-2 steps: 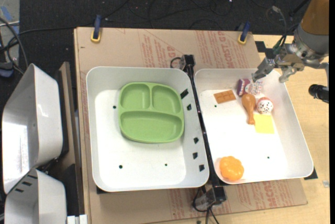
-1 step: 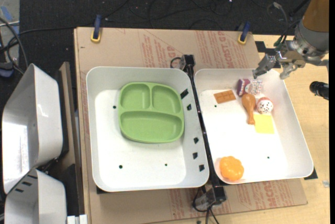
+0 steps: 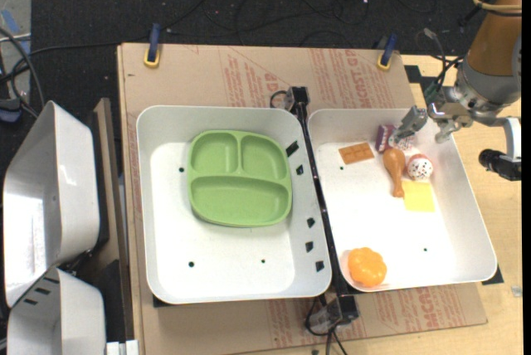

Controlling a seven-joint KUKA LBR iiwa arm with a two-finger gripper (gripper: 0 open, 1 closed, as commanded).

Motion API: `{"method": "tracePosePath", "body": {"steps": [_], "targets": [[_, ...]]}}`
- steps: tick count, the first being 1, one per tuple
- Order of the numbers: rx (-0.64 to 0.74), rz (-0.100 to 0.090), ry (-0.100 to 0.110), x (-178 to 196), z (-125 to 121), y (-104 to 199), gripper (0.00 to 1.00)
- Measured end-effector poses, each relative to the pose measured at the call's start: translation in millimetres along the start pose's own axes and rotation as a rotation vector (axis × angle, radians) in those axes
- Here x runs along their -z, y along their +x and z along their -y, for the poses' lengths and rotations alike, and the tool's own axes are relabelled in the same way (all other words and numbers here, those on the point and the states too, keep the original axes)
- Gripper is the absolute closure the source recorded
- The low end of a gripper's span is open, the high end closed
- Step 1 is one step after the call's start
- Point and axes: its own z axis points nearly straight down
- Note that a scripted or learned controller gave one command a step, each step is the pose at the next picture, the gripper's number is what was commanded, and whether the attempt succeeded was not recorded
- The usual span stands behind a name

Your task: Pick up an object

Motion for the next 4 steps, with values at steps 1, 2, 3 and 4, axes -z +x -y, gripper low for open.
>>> {"method": "tracePosePath", "body": {"steps": [1,2,3,4], "targets": [[0.001,0.000,-0.001,-43,1,1,0.00],[0.004,0.001,-0.003,-83,1,2,0.00],[0.005,0.002,-0.006,-70,0,2,1.00],[0.004,0.003,-0.012,-6,-4,2,1.00]]}}
